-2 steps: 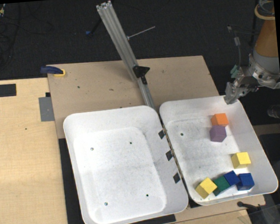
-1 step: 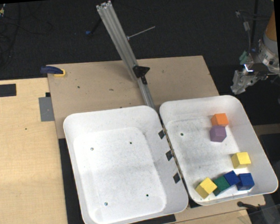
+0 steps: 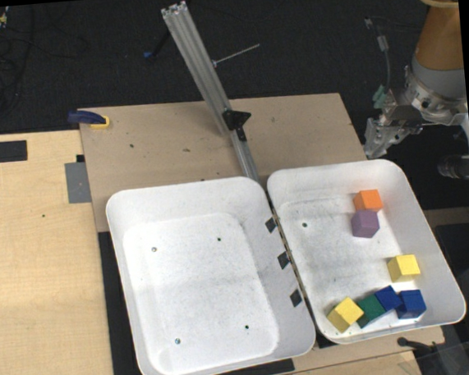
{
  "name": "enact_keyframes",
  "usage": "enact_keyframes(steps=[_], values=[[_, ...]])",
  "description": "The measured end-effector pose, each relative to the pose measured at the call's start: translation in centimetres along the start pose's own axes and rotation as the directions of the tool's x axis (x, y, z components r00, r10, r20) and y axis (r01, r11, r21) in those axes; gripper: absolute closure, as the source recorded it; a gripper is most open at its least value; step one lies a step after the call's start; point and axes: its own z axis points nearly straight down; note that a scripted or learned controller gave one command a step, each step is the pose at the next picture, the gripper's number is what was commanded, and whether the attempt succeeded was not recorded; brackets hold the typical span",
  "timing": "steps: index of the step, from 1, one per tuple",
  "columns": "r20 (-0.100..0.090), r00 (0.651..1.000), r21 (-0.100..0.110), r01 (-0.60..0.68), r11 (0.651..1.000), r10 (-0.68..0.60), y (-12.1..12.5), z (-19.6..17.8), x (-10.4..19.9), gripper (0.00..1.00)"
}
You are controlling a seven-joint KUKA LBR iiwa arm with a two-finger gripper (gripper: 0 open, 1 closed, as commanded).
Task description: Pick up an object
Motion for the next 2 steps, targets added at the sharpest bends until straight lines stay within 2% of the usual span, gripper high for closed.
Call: enact_keyframes(steps=[1,2], values=[[-0.001,1.0,0.002,0.0,1.0,0.0,0.9,1.5,5.6,1.0],[-0.001,1.0,0.003,0.0,1.0,0.0,-0.2,3.2,10.8,1.0]])
